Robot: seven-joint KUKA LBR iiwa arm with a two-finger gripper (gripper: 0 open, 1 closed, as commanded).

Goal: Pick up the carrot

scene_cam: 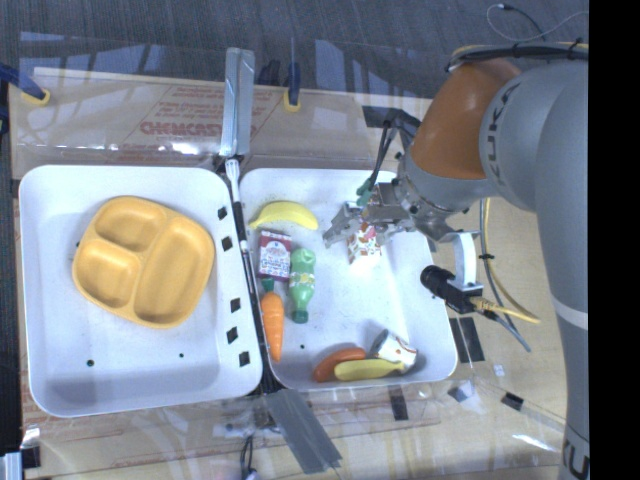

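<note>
- carrot (272, 324) lies lower centre, along the right bin's (430, 353) left wall, tip toward the bottom, just left of the green bottle (300, 285).
- gripper (366, 230) hangs upper right of it, over a small carton (366, 245); nothing held.
- Suggest: descend with fingers across the carrot's width, clear of wall and bottle.
- Finger state: cannot tell, wrist hides them.

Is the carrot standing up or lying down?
Lying down. The carrot lies flat on the right bin's floor by its left wall, beside the green bottle.
</note>
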